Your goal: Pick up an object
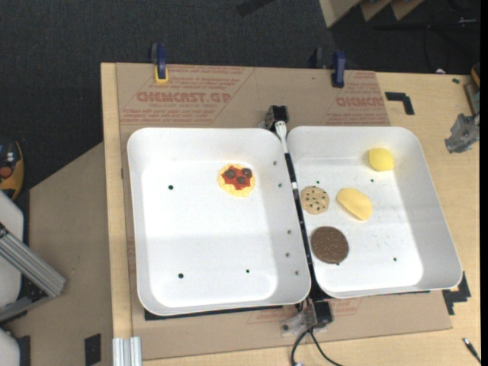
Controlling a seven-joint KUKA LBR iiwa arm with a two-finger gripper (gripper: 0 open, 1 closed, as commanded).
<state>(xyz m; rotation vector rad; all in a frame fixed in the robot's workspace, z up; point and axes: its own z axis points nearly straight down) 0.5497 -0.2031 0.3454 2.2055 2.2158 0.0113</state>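
Gripper (462,132) sits at far right edge past right white shallow bin (427,204); finger state cannot be told. Candidate: yellow oblong toy (354,203), mid right bin, apart from speckled round cookie (314,199) and dark brown disc (330,245). Advice: descend centred, straddle short axis, avoid neighbours

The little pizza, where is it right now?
The little pizza lies alone in the left bin, near its far edge and toward the divider. The chocolate-chip cookie sits just across that divider in the right bin.
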